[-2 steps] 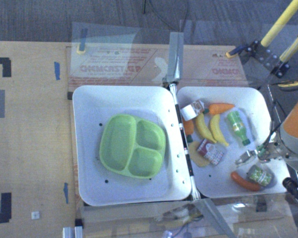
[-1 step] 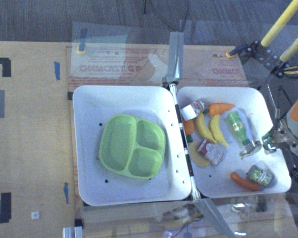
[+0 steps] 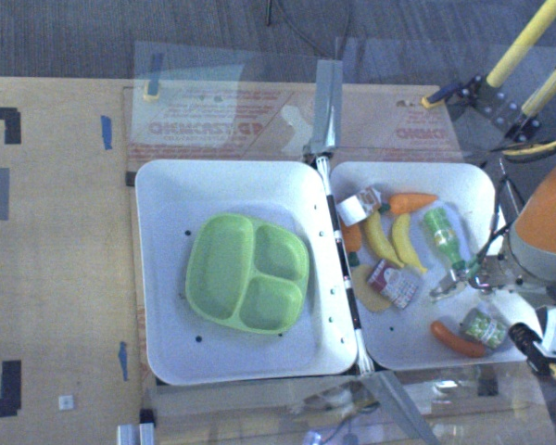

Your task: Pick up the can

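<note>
Just beside the green bottle (image 3: 439, 231), end effector (image 3: 452, 284) with fingers spread apart, nothing between them, over the right bin (image 3: 408, 350).

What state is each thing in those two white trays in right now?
Green plate: lying flat in the left bin, nothing on it.
Bananas: two, side by side in the right bin.
Green bottle: lying on its side.
Carrot: lying flat near the far wall.
Can: tipped on its side, untouched.
Gripper: low in the right bin, right of the can, holding nothing.
</note>
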